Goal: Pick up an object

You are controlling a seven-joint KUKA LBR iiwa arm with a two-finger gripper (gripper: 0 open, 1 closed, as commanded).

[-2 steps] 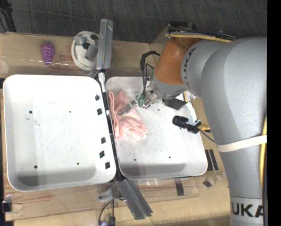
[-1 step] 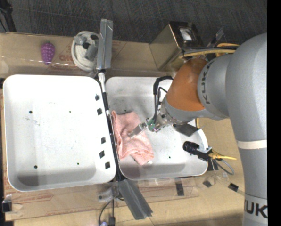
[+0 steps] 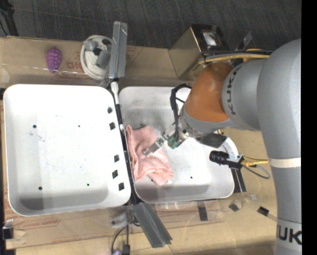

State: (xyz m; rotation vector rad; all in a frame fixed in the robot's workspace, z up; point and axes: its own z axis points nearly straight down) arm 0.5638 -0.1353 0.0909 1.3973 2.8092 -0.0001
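A crumpled pink cloth (image 3: 147, 155) lies against the left wall of the right bin (image 3: 211, 187). My gripper (image 3: 157, 145) reaches down from the right, under the orange-banded wrist, and its fingertips sit at the cloth's upper right edge, touching or just over the fabric. The cloth rests on the bin floor.
The left bin (image 3: 57, 142) stands beside the right one, split by a metal divider. Behind the bins on the bench are a purple grape-like toy (image 3: 53, 58), a white roll (image 3: 96, 54) and a brown box (image 3: 201, 44). A black cable plug (image 3: 225, 159) hangs near the wrist.
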